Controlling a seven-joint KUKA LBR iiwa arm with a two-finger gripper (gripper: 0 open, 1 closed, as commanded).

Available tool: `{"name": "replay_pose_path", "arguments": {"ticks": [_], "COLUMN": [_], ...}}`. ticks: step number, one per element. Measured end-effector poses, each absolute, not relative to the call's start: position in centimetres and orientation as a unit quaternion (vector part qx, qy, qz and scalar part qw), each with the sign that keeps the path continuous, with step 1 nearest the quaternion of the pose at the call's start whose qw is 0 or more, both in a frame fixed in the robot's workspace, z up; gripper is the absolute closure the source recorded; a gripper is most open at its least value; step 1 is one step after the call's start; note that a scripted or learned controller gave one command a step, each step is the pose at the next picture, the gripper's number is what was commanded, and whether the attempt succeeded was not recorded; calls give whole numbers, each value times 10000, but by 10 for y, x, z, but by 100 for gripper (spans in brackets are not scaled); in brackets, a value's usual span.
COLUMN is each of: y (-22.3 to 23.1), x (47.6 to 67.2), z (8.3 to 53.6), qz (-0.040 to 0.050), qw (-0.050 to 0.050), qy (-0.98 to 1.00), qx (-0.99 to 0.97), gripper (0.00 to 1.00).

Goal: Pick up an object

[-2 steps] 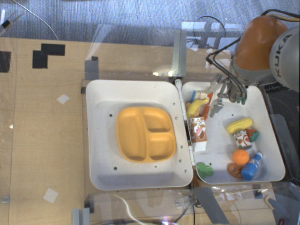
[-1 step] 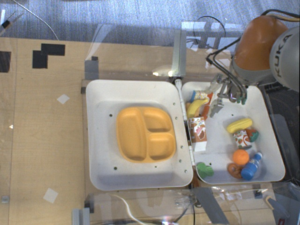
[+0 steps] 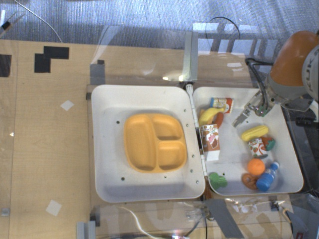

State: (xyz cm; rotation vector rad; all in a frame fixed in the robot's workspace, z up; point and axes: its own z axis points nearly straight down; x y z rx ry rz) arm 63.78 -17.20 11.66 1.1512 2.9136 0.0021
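Overhead, gripper (image 3: 247,112) hanging above right bin (image 3: 294,148), fingers (image 3: 240,120) parted slightly, nothing sitting between them. Yellow corn cob (image 3: 254,132) lying just below fingertips, apart from them. Banana (image 3: 210,115) resting near bin divider. Yellow divided tray (image 3: 154,142) sitting in left bin (image 3: 107,133).

Small toy foods (image 3: 255,133) – scattered across right bin (image 3: 294,176).
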Motion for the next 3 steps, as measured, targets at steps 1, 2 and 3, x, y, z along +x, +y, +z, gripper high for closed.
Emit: {"name": "replay_pose_path", "arguments": {"ticks": [1, 2, 3], "y": [-146, -163, -119], "x": [663, 644, 659], "z": [93, 115, 89], "qz": [-34, 8, 2], "qw": [26, 59, 42], "qy": [9217, 9333, 8953], "qx": [3879, 3592, 4455], "gripper": [0, 0, 0]}}
